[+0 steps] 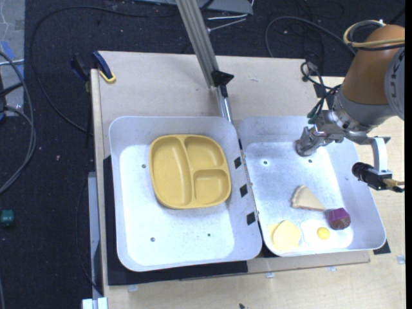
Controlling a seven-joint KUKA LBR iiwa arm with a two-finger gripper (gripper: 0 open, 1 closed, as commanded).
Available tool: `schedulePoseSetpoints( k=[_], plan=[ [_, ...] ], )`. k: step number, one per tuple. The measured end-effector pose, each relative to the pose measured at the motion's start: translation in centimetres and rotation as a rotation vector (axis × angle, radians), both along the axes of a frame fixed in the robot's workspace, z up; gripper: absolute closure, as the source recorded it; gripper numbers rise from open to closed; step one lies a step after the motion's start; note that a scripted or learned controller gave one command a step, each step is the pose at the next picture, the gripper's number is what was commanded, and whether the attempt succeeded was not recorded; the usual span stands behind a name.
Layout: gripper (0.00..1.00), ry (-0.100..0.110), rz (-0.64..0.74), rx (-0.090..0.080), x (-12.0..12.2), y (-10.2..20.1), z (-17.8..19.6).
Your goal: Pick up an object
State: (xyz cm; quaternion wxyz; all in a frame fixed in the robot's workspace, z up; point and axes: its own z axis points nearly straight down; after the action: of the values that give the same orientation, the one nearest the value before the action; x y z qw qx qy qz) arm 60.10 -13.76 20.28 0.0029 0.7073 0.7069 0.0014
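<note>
Camera view: arm (373, 76) reaches in, fingers (306, 145) low over right bin (360, 172).

The arm (376, 76) is cut off by the right edge past its orange band. The gripper (305, 145) hangs over the right bin (360, 192), its fingers too small and blurred to judge. The slanted metal pole (196, 31) runs off the top edge.

A divided plate (190, 171) is set in the left bin (129, 237). In the right bin (360, 192), a cheese wedge (306, 199), a round chip (286, 235), a fried egg (320, 234) and a small fruit (338, 218) are clustered near the front edge.
</note>
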Motion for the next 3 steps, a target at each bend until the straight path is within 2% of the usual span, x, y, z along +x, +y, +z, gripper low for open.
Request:
schedulePoseSetpoints(
  k=[1, 2, 3],
  plan=[
    [1.0, 0.0, 0.004, 0.0, 0.1, 0.0, 5.4],
    [1.0, 0.008, 0.008, 0.004, -1.6, 5.7, 4.0],
    [1.0, 0.007, 0.009, 0.004, -3.6, 10.7, 4.6]
  ],
)
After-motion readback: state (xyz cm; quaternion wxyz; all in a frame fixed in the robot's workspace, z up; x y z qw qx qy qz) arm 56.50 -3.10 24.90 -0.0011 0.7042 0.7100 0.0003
